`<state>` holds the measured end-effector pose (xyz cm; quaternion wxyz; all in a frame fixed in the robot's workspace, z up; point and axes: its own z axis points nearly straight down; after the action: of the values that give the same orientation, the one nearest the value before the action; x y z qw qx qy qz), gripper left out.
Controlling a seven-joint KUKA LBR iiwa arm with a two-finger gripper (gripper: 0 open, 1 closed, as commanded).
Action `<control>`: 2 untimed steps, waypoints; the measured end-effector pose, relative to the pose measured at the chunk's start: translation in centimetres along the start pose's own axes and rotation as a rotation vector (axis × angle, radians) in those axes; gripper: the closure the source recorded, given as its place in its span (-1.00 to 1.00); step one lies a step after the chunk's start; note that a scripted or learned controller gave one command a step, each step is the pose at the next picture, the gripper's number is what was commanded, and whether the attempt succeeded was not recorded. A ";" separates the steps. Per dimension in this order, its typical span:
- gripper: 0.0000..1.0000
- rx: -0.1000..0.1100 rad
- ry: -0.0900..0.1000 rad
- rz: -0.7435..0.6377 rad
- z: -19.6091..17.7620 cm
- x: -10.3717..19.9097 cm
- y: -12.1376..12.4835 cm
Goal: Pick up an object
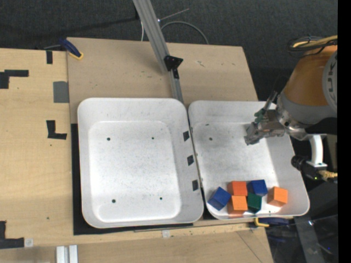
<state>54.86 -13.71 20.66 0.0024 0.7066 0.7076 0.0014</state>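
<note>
A cluster of small blocks lies in the near corner of the right bin (219,119): a blue block (219,197) at the left, two orange blocks (239,188) stacked one behind the other, another blue block (257,187), a green block (254,201) just in front of it, and an orange block (278,195) slightly apart on the right. The gripper (256,133) hangs over the bin's far right part, well apart from them; its fingers are too blurred to tell their state. The left bin (88,147) sits alongside, their rims touching.
</note>
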 end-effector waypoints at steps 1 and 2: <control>1.00 -0.001 0.000 -0.001 -6.1 0.4 -0.4; 1.00 0.005 0.003 -0.005 -6.1 6.4 -0.5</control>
<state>54.27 -7.27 26.79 -0.0005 0.7049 0.7093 0.0006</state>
